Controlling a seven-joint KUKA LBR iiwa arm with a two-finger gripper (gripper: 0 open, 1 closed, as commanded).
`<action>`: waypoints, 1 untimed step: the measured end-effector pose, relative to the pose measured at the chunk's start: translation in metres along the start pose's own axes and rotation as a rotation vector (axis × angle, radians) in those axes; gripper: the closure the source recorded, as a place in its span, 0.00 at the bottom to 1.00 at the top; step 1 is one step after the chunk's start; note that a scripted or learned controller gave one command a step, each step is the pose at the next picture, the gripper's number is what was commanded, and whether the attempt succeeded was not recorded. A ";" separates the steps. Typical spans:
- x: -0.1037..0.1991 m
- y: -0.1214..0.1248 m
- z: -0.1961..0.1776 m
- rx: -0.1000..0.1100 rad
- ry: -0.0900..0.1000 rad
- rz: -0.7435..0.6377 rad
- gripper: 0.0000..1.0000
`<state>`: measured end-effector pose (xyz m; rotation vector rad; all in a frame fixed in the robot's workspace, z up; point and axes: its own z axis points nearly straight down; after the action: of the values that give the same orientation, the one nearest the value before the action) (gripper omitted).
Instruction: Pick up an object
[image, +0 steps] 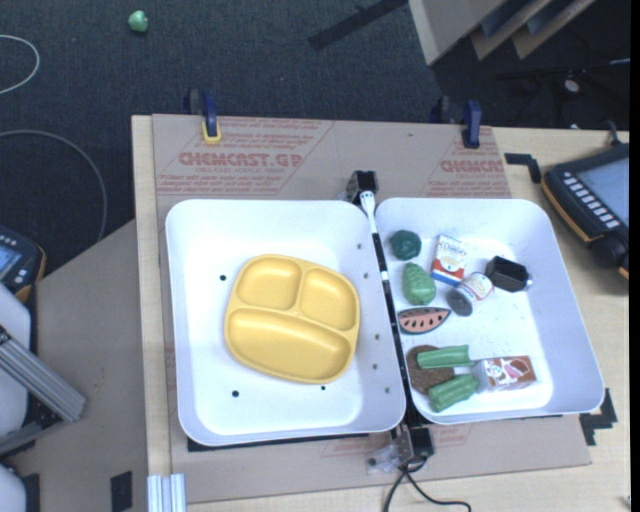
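- The claw's state I cannot tell from here, whether spread or pressed together.
- The arm comes in from the right, so the right bin (560, 300) is on its near side. All the small pickable things lie there, and any reach should go right to left over that bin's outer wall.
- My guess at the easiest target is the black block (507, 273). It sits furthest right of the cluster, near a small can (478, 286), with bare white floor on its outer side. Its long axis slants from upper left to lower right.
- The block looks dark, boxy and hard-edged, with little sheen.
- The rest crowd together: a carton (450, 260), a dark green ball (405, 243), a green pear (419, 284), a grey disc (459, 302) and a melon slice (423, 320).
- At the front, two green sticks (452, 391) lie on or against a brown piece (428, 372), touching a red packet (508, 373). This looks a tight spot for a grab.
- The left bin (190, 300) holds a yellow divided plate (292, 318), which looks wide and shallow and, I'd judge, hard to pinch.
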<state>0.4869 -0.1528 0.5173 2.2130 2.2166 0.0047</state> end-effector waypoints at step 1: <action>0.144 -0.006 -0.020 0.001 0.007 -0.015 1.00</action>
<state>0.4800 -0.0088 0.5365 2.2006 2.2372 0.0114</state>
